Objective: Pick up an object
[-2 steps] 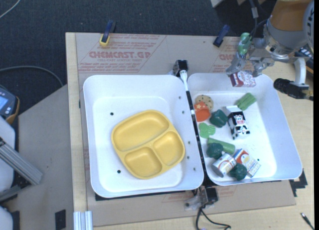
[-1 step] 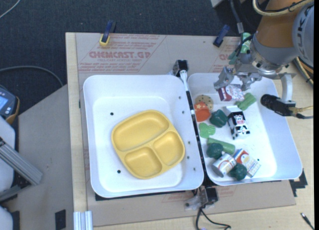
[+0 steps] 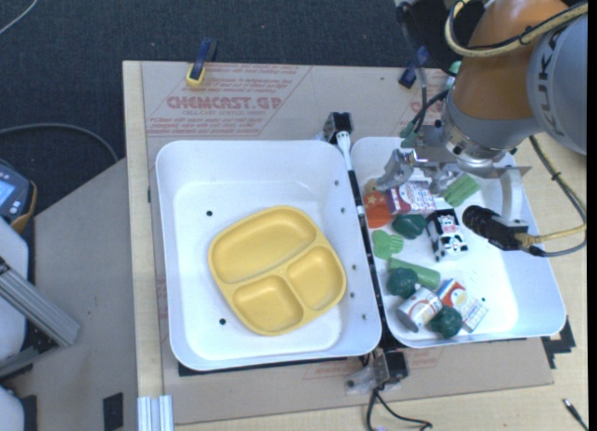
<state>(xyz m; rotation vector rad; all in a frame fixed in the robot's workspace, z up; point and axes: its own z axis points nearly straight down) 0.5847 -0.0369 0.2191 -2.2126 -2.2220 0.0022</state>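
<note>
Yellow tray (image 3: 277, 270), white bins (image 3: 177, 173), perhaps a black-and-white cow toy (image 3: 447, 234).

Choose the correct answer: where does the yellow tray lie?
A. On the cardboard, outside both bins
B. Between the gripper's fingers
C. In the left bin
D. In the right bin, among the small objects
C: the yellow tray lies flat on the floor of the left bin, while the gripper is over the right bin with the small objects.

Dark carpeted floor (image 3: 112, 9) surrounds a cardboard-topped bench (image 3: 233, 93), with black cables trailing
</note>
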